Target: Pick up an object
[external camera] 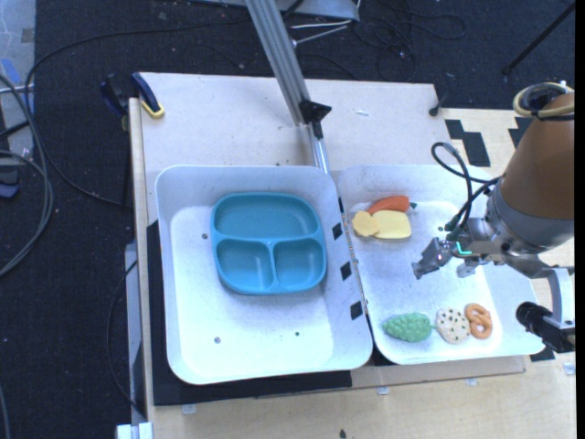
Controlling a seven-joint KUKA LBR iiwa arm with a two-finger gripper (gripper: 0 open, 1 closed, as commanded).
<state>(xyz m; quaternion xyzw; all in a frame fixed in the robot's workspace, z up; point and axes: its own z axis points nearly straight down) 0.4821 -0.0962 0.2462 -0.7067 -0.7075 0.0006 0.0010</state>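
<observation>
The right bin (pixel 402 273) holds several toy foods. An orange carrot-like piece (pixel 391 204) and yellow slices (pixel 384 226) lie at its far left. Along the near edge lie a green leafy lump (pixel 407 326), a speckled cookie (pixel 452 325) and an orange pretzel (pixel 478 319). My gripper (pixel 430 262) hangs over the bare middle of this bin, right of the yellow slices and above the cookie. It touches no object that I can see.
The left bin (pixel 183 273) bears a blue divided tray (pixel 270 242). A slanted metal pole (pixel 279 48) reaches down to the bins' far edge. The arm's orange band (pixel 544 172) and cables (pixel 457 176) overhang the right bin's right side.
</observation>
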